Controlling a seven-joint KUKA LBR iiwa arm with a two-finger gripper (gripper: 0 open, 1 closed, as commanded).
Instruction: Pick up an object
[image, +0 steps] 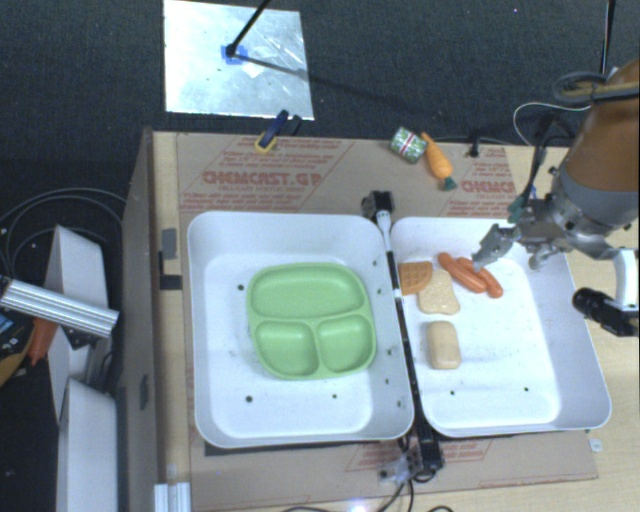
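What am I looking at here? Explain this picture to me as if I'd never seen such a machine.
This is one photo from a camera fixed above a workbench, looking down at a slant. The grey and orange shape at the right is a robot arm; its end effector, the part meant for grasping, hangs over the right white bin, just above an orange hot dog toy. Nothing is visibly held. That bin also holds a tan cracker-like piece, an orange slice and a pale bread roll. The left white bin holds a green divided plate. Behind the bins, on the cardboard, lie a small can and a toy carrot. The job is to pick up an object.
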